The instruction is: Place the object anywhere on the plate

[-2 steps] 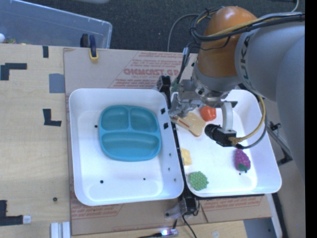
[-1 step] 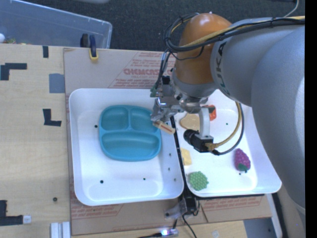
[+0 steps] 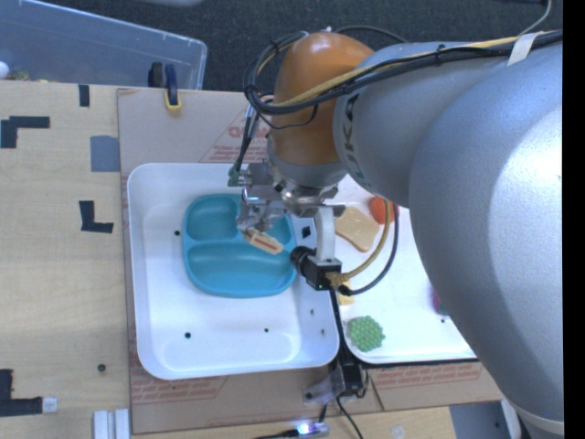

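Over the blue plate (image 3: 224, 263), the gripper (image 3: 259, 230) pinches a tan piece (image 3: 263, 241) (long axis slanting down-right).

Grey arm (image 3: 475, 154) from the right, hand (image 3: 259, 230) pointing down, fingers seemingly closed.

arm (image 3: 475, 154): cut off right | right bin (image 3: 402, 337): mostly hidden | plate (image 3: 219, 263): right edge covered

Desk from above, dark floor beyond

A pale wooden desk (image 3: 55, 245) bearing dark blue tape marks (image 3: 91, 218) fills the left side; a brown cardboard sheet (image 3: 196, 122) lies on it, held at its far edge by a yellow clamp (image 3: 172, 97). Behind it, a clear plastic panel (image 3: 101, 48) stands against the dark grey floor (image 3: 274, 3).
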`<state>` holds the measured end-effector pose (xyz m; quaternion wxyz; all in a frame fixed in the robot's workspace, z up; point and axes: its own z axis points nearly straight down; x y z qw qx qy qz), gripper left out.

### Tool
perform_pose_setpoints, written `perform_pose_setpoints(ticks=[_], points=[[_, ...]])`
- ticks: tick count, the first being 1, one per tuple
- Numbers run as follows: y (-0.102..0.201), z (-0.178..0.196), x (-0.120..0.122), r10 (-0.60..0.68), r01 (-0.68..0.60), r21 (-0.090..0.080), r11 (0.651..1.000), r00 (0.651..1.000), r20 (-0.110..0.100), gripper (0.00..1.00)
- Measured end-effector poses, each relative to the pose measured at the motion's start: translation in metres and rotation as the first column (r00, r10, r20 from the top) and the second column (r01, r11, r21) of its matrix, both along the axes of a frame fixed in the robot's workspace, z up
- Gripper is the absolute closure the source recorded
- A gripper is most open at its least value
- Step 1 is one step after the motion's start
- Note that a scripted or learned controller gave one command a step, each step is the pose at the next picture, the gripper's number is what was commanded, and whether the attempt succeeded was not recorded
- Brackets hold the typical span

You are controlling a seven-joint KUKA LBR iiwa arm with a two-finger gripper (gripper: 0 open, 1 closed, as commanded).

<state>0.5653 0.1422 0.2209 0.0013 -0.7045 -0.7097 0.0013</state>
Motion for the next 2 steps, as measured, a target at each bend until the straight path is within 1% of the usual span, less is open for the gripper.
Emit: perform_pose_setpoints(ticks=[1, 2], points=[[0.0558, 0.0105, -0.0038, 0.000, 0.000, 0.001, 1.000, 1.000, 0.002, 1.00], [0.0524, 0.0101, -0.0035, -0.004, 0.004, -0.001, 1.000, 1.000, 0.001, 0.00]])
